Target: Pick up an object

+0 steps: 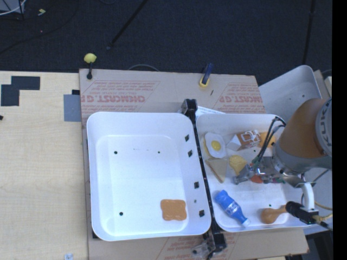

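The left bin (97,145) is a shallow tray of smooth white plastic with rounded corners, and near its front edge, toward the front right corner, lies a flat, roughly square toast-coloured piece (173,209) with soft corners and a matte surface. Both bins rest on a sheet of brown corrugated cardboard (141,91) printed with red lettering, with a blue and yellow clamp (205,76) at its far edge. The right bin (217,115), of the same white plastic, carries a cluster of toy foods: a flat fried egg (215,144) with a round yellow yolk near the bin's left wall, a tan wedge-shaped slice (218,169) just in front of it, a yellow cheese-like chunk (237,163) beside that, and a small brown and white carton (246,140) toward the far edge. A glossy blue bottle (230,206) with a paler cap lies tilted near the front left corner, and a brown drumstick-shaped piece (271,214) lies along the front edge. The gripper (252,174), of dark metal, is down in the middle of the right bin, just beside the yellow chunk and next to something small and red (257,179); how far its fingers are spread cannot be made out, nor whether anything sits between them. The grey arm (303,140) with its broad orange band reaches in over the bin's right edge.
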{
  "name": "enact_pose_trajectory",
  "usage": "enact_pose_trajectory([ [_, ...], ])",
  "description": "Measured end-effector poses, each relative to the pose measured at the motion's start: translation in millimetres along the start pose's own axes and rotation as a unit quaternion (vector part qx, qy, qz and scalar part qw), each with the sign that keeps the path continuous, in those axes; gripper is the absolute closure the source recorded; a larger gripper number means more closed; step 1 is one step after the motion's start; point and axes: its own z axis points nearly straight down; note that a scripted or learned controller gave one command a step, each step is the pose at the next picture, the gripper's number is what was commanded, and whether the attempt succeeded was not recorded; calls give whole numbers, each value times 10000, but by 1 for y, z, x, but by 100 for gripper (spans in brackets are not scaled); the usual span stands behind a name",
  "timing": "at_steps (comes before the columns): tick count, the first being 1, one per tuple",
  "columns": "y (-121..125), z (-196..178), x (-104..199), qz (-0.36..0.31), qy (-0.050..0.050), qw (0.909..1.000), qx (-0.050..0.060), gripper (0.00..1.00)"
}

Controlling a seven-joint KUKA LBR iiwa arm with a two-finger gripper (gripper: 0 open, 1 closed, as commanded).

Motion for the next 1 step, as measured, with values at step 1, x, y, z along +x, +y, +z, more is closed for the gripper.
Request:
enact_pose_trajectory([
  [1,56,-2,56,-11,-22,10000,-17,0],
])
